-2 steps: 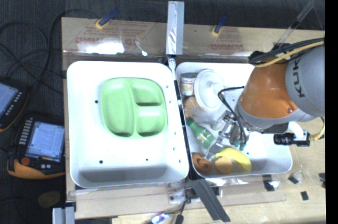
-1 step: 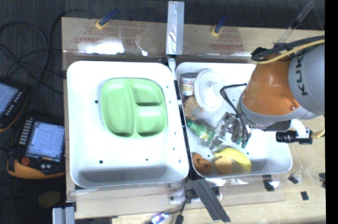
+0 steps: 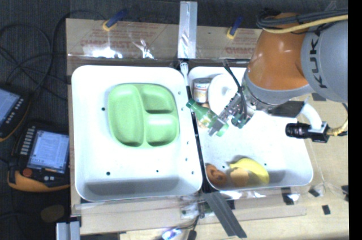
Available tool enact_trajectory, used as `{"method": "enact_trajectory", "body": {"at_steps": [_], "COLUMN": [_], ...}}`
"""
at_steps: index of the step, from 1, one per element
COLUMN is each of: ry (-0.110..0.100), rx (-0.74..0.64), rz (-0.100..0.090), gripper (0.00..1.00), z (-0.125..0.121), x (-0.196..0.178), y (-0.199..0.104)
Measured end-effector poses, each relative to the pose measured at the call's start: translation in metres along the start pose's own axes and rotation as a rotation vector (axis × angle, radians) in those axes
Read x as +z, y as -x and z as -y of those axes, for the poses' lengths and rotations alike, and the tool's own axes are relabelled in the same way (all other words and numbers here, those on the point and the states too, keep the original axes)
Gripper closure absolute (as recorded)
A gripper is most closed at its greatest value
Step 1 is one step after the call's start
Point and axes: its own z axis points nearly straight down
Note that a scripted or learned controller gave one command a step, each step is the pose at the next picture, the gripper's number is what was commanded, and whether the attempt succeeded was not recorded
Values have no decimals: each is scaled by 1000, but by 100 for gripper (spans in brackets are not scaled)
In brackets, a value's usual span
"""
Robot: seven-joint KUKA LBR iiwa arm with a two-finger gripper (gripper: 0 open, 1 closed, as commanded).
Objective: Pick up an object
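The grey arm (image 3: 325, 60) with its orange band reached in from the right and hung over the right bin (image 3: 283, 145). Its gripper (image 3: 229, 119) sat low over the bin's left half, close to the divider between the two bins.

A green bottle (image 3: 205, 115) lay tilted just at the gripper's tip, its body slanting from the bin's left wall down toward the fingers. The lower end of the bottle met the finger area, yet whether it sat between the fingers or merely beside them could not be made out — the metal parts and the bottle's end blurred together there. Whether the fingers were spread or closed could not be told either.

Behind the bottle, at the far left corner of the right bin, stood a small jar (image 3: 200, 89) with a pale label, and next to it a white rounded object (image 3: 222, 89) partly covered by the arm's wrist. At the near edge of the same bin lay a yellow banana-like object (image 3: 251, 170), touching a brown-orange object (image 3: 223, 175) on its left.

The left bin (image 3: 90, 171) held a green divided tray (image 3: 142, 114) — three compartments, lying flat near the middle.
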Motion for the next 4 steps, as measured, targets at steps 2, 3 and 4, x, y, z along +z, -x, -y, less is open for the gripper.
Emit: {"method": "enact_trajectory", "body": {"at_steps": [2,3,4], "ry": [-2,2,3], "rx": [-135,-661,-1130], "rz": [0,2,4], "gripper": [100,100,100], "z": [-20,-37,-21], "x": [-2,-36,-50], "y": [-71,-85,-70]}}
